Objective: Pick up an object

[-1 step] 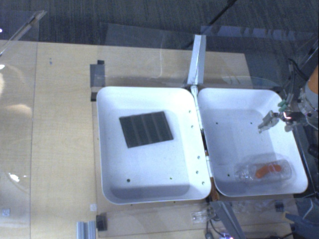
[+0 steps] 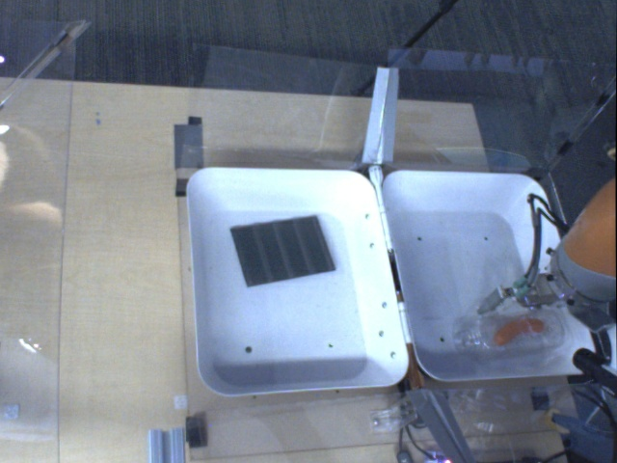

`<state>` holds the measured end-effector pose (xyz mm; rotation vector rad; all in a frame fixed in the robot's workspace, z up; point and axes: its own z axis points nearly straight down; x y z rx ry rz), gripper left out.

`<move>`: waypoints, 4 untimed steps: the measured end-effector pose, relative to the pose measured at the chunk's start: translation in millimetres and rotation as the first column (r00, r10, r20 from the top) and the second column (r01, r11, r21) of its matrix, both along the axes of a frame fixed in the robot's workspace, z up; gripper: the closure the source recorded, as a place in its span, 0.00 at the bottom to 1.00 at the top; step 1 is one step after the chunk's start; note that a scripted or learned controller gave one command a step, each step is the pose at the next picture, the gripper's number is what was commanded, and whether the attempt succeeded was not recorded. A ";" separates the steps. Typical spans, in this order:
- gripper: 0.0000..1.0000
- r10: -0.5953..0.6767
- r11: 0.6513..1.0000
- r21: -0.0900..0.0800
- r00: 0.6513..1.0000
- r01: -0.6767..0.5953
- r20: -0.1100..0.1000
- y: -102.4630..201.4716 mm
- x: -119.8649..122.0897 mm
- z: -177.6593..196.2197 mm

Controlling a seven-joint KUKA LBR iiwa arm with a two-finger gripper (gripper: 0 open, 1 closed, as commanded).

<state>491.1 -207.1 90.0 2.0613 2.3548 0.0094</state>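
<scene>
In the right bin [image 2: 453, 210], near its front right corner, lies a small orange object [image 2: 517, 331] with a clear plastic piece [image 2: 474, 335] at its left side. My gripper [image 2: 525, 297] hangs just above and behind them, low over the bin floor, on the grey arm with its orange band [image 2: 593, 241] reaching in from the right. Nothing shows as lifted; both objects rest on the bin floor. A dark grey ribbed rectangular pad [image 2: 282, 250] lies flat in the left bin [image 2: 217, 336], far from the gripper.
A raised divider [image 2: 388, 258] runs between the two bins. A metal post [image 2: 380, 123] stands behind their junction. Cables [image 2: 536, 222] loop from the arm over the right bin's far right side. Clear panels border the bench.
</scene>
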 end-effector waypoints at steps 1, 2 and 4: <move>0.00 0.133 0.991 0.002 0.991 -0.133 0.005 104.5 2.1 0.9; 0.00 0.172 0.985 0.002 0.985 -0.172 0.005 98.1 1.9 0.9; 0.00 0.017 1.000 0.002 1.000 -0.017 -0.008 97.2 179.6 -1.7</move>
